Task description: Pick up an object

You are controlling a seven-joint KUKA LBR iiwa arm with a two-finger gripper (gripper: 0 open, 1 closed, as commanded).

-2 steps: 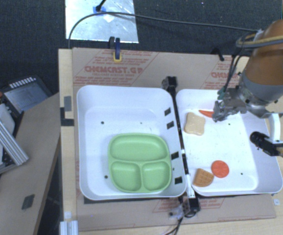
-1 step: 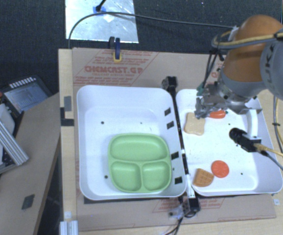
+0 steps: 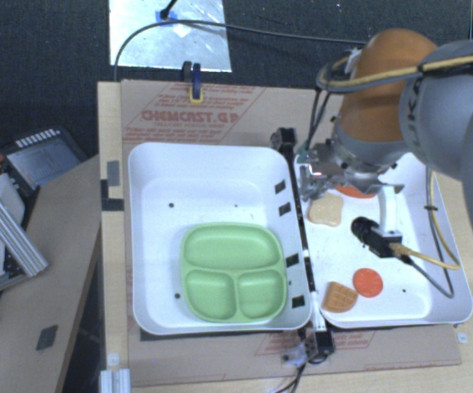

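Note:
My gripper (image 3: pixel 312 185) hangs over the back left part of the right bin (image 3: pixel 437 300), close to the wall between the two bins. Just below it lies a pale tan bread-like piece (image 3: pixel 326 212), near the gripper's tip; whether they touch is unclear. An orange-red thing (image 3: pixel 356 192) peeks out from under the wrist, mostly hidden. Toward the front of the same bin sit a red-orange disc (image 3: pixel 368 282) and a tan waffle-like piece (image 3: pixel 340 298). I see nothing held in the gripper.
The left bin (image 3: pixel 142 244) holds a green divided plate (image 3: pixel 232 270) at its front right. The arm's grey and orange bulk covers the back right of the right bin. A cardboard sheet (image 3: pixel 220 113) lies under both bins.

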